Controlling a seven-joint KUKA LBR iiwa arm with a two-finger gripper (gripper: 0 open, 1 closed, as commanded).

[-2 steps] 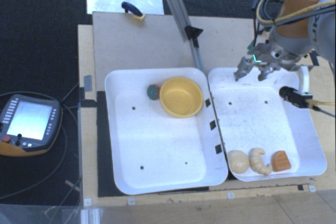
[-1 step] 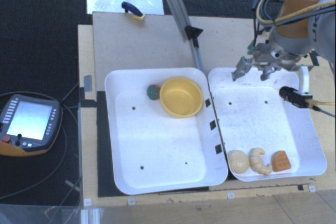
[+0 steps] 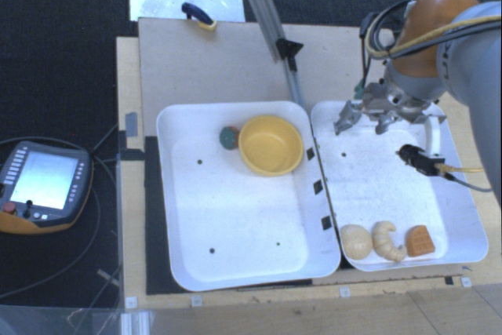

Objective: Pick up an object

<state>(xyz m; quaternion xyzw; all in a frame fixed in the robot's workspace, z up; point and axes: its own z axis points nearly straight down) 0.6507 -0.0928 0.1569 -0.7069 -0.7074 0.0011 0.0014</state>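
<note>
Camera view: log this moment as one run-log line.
gripper: open, above right bin far end, holding nothing | near edge: bread roll, croissant, orange block | left bin: yellow bowl, green ball

Views: 1, fixed above the bench.
Facing: down at a slant onto 2 white bins, left bin (image 3: pixel 188 247) and right bin (image 3: pixel 463 208).
Nearness: far enough to frame both bins, beyond the gripper (image 3: pixel 365 121) fingers.

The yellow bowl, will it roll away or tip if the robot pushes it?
The yellow bowl looks wide and shallow and sits upright, so it would probably slide, not roll. It looks like light plastic, so a rim push might tip it. It touches a small green ball, which could roll off.
</note>
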